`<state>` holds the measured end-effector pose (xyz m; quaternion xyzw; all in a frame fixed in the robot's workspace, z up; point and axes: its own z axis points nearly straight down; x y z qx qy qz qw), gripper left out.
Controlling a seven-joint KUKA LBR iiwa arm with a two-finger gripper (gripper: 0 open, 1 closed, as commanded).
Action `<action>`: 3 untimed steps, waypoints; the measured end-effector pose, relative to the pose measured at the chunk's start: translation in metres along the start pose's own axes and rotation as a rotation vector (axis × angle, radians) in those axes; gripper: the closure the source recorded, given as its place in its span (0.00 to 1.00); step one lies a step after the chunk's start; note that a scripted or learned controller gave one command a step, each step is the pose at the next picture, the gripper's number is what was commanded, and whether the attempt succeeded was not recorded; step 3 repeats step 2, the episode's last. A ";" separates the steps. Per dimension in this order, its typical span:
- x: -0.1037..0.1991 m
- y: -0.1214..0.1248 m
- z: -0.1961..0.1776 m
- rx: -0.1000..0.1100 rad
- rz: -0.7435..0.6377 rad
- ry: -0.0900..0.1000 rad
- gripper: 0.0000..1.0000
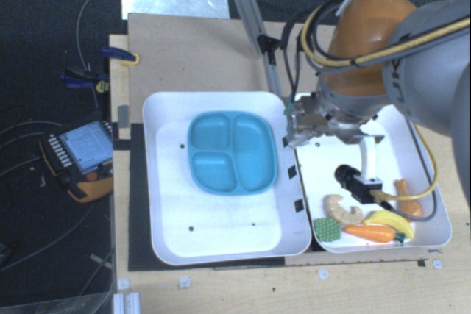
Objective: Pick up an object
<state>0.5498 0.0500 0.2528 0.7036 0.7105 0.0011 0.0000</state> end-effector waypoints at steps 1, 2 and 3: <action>0.046 -0.015 0.019 0.002 0.000 0.001 1.00; 0.061 -0.009 0.019 0.000 0.003 0.000 1.00; 0.061 -0.009 0.019 0.000 0.003 0.000 1.00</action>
